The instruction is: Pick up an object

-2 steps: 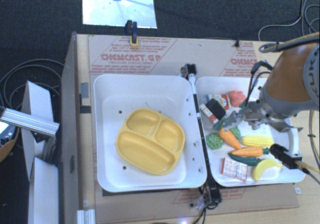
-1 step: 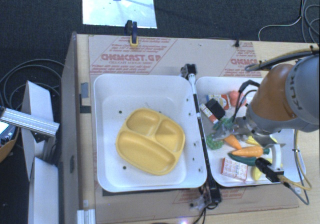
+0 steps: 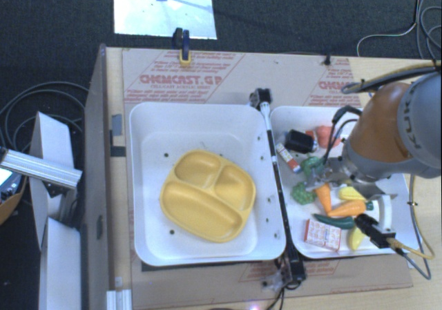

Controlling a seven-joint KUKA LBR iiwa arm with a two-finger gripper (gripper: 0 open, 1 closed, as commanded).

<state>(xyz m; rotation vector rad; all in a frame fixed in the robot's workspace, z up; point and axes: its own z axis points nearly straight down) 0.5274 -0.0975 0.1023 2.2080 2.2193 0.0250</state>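
The right bin (image 3: 400, 184) holds several toy foods. An orange carrot (image 3: 324, 196) lies beside a green broccoli piece (image 3: 302, 195). A second carrot (image 3: 349, 209) and a yellow banana (image 3: 350, 193) lie just right of them. A black block (image 3: 300, 141) and a red-orange piece (image 3: 323, 136) sit toward the back. My gripper (image 3: 319, 177) hangs low over the middle of this pile, just above the first carrot and a green leafy piece (image 3: 314, 163). The grey wrist and orange band hide the bin's right part.
A yellow divided plate (image 3: 208, 195) lies in the left bin (image 3: 148, 163). A red-patterned white card (image 3: 322, 235), a dark green pod (image 3: 331, 220) and a yellow piece (image 3: 356, 238) lie at the right bin's front. A marker (image 3: 286, 157) lies along the divider.
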